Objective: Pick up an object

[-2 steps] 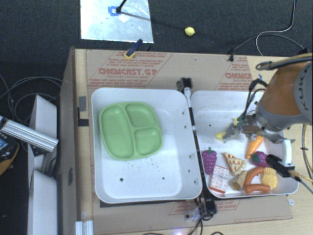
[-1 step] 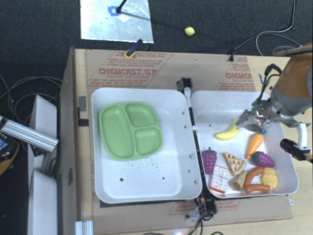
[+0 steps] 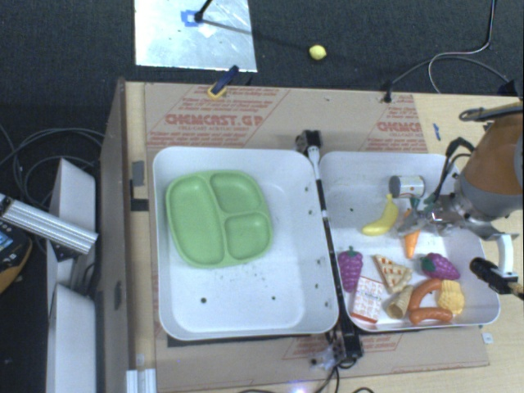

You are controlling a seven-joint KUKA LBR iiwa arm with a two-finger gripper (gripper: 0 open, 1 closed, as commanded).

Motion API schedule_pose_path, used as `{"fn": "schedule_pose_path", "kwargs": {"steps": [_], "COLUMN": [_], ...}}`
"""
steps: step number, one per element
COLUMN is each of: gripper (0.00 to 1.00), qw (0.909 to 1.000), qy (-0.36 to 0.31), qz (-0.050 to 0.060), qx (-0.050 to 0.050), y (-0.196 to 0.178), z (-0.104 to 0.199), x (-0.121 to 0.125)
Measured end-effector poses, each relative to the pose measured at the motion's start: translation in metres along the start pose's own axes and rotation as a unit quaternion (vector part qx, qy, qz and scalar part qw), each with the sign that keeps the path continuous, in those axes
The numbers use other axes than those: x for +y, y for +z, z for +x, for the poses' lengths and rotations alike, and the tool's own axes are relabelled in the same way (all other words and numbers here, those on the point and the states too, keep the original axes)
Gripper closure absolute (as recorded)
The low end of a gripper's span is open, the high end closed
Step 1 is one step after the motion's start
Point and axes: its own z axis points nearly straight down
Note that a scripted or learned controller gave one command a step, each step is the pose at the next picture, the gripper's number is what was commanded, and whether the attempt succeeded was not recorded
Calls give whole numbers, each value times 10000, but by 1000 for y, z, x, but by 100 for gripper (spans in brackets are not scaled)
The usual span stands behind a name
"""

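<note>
The right bin point(image 3: 352, 178) holds several toy foods. A yellow banana point(image 3: 381, 218) lies near its middle, with a small orange carrot point(image 3: 411, 242) just right of it and a grey can point(image 3: 407, 187) behind. My gripper point(image 3: 425, 215) is low in this bin, between the can and the carrot and just right of the banana. The grey arm with its orange band point(image 3: 499, 162) reaches in from the right. Nothing shows as held.
Near the right bin's front lie purple grapes point(image 3: 350, 268), a pizza slice point(image 3: 391, 273), a second purple fruit point(image 3: 440, 264), a sausage point(image 3: 426, 297), corn point(image 3: 451, 300) and a cracker box point(image 3: 368, 297). The left bin point(image 3: 246, 309) bears a green divided plate point(image 3: 219, 218).
</note>
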Motion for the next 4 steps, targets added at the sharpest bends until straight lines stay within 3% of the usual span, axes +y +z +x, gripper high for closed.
{"fn": "schedule_pose_path", "kwargs": {"steps": [1,2,3,4], "gripper": [100,100,100,100], "qw": [10000,10000,10000,10000], "qy": [-7,-14,-14,-12], "qz": [11,6,26,8], "qx": [8,7,18,13], "y": [-9,-20,2,-99], "z": [0,0,65,136], "x": [0,0,-1,1]}}
